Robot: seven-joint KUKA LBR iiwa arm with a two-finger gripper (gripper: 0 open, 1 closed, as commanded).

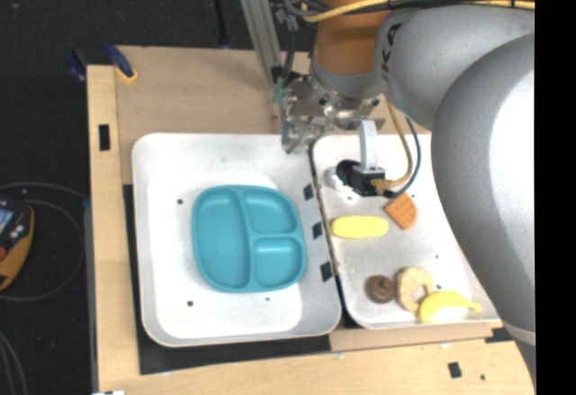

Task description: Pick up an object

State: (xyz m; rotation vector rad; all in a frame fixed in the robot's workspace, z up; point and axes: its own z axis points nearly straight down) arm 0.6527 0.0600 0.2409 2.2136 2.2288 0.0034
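Dark floor lay around a pale wooden counter [180, 87] that carried two shallow white bins side by side. The gripper [297, 137] hung low at the far edge of the bins, about where their inner walls met, over the far right corner of the left bin [153, 204]. Whether it was spread or pressed together could not be told from this angle, and nothing could be seen caught in it.

Nearest to it, in the right bin [396, 258], a yellow oblong piece [360, 227] lay near the inner wall, with an orange wedge [402, 210] just beside it. Toward that bin's near edge sat a brown disc [379, 289] touching a tan biscuit [412, 283], and a yellow curved piece [445, 305] touched the biscuit on its near side. A blue divided plate [247, 236] rested flat in the middle of the left bin.

By my judgement the pick had not been made: every item rested on a bin floor, so choosing one, closing on it and lifting all remained.
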